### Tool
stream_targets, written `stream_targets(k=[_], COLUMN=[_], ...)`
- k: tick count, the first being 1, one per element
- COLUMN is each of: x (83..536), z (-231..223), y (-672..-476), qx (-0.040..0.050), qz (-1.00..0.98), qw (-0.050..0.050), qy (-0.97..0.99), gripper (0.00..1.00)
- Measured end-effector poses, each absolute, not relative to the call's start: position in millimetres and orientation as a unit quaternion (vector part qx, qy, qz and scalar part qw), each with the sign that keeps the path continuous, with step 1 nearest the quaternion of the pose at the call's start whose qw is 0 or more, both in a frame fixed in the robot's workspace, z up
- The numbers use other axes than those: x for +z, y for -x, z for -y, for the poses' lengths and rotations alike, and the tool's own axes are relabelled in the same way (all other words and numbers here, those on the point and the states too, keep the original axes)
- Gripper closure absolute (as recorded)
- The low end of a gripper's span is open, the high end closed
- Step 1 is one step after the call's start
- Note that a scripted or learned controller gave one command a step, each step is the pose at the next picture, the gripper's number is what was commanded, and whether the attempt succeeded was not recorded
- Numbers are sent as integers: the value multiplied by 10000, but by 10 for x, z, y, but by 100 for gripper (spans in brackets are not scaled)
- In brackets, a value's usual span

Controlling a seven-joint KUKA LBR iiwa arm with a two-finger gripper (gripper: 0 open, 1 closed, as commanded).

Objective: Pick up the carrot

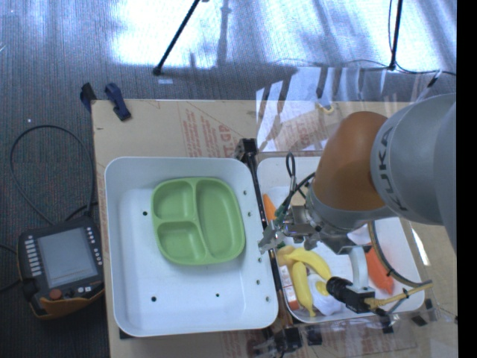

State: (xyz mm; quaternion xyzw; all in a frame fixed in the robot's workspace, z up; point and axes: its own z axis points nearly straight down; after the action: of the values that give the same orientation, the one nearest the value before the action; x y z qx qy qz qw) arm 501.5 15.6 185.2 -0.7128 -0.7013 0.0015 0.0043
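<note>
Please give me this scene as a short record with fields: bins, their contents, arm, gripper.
left bin: green plate with three compartments
right bin: banana, orange pieces, one by the left wall and one at right; which is the carrot, cannot tell
arm: over right bin
gripper: near the bins' shared wall, above banana
held: nothing seen

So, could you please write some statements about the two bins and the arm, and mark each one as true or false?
1. The green plate lies in the left bin. True.
2. The green plate has three compartments. True.
3. The banana lies on the green plate. False: it lies in the right bin.
4. The arm hangs over the left bin. False: it is over the right bin.
5. A tablet-like controller sits on the floor to the left of the bench. True.
</note>
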Motion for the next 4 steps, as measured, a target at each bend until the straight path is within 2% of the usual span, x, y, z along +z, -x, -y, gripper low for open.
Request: stream_targets(k=[1, 2, 3, 4], x=[1860, 1364, 903, 906], z=[77, 821, 945, 921], y=[-5528, -5750, -6359, -5359], qx=[21, 31, -13, -6], qz=[6361, 5413, 3941, 3409], qw=[26, 26, 2, 28], qy=[7716, 8408, 9191, 9401], gripper=[0, 0, 0, 0])
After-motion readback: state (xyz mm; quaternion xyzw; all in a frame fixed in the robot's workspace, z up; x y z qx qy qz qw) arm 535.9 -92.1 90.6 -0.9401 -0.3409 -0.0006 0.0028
